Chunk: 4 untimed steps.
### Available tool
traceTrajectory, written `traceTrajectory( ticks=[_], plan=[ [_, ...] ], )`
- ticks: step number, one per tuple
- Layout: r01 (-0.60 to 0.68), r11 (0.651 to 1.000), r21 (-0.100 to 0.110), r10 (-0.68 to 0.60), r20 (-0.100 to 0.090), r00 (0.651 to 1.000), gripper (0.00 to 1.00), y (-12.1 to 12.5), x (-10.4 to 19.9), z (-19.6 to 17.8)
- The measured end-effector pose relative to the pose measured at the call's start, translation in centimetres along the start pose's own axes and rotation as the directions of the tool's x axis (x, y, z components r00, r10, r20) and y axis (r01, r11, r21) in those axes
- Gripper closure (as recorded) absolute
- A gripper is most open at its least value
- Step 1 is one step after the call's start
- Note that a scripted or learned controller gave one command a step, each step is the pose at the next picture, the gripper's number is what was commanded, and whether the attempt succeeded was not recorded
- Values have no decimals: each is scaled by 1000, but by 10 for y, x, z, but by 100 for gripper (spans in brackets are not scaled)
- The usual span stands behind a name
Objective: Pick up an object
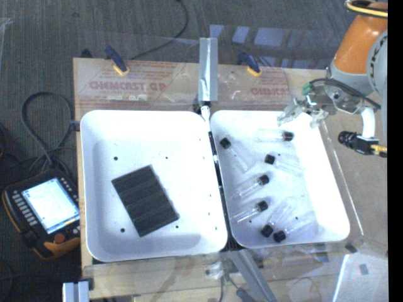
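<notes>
- Jaws: I read them as spread, nothing between them. Gripper (pixel 302 109) hangs over the far right corner of the right bin (pixel 337 187), above the rim, not down among the parts.
- Nearest candidate from where I sit: a clear vial with a black cap (pixel 276 136), lying flat just below the gripper. Long axis runs roughly left-right across the view, cap end towards the right.
- My guess on why the arm (pixel 359 43) sits high at the corner: it's a hover pose before a descent, clear of the bin wall. Not contacting anything.
- Other vials (pixel 255 184) are scattered through the middle and near end of the same bin, all lying on their sides, mostly on a diagonal with black caps towards the upper right. Clear bodies are hard to see against white; caps are the only reliable cue.
- Two caps sit close together near the bin's front edge (pixel 272 233); I can't tell if those bodies touch.
- One short capped piece (pixel 224 143) lies near the divider, apart from the rest.
- Left bin (pixel 94 168) holds a dark ribbed slab (pixel 145 200), flat, long axis diagonal from upper left to lower right. Well apart from the gripper.
- Judgement: pick hasn't begun; round vials lying flat may roll if the fingers close across the wrong axis, so I'd want closure across the short axis.
</notes>
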<state>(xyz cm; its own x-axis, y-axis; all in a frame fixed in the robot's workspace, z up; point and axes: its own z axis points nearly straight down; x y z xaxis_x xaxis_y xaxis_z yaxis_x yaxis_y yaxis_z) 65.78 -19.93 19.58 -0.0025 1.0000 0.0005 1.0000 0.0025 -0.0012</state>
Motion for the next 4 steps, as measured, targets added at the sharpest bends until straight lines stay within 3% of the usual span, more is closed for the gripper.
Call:
traceTrajectory(
  ticks=[1, 2, 3, 4],
  plan=[
    [132, 991, -1, -132, 5, 991, 0, -3, 17, 108],
    [133, 991, 16, -133, 5, 991, 100, -7, 14, 101],
    [249, 968, -2, -249, 2, 968, 100, 11, 84, -32],
    [249, 968, -2, -249, 2, 968, 0, 11, 83, -32]
  ],
)
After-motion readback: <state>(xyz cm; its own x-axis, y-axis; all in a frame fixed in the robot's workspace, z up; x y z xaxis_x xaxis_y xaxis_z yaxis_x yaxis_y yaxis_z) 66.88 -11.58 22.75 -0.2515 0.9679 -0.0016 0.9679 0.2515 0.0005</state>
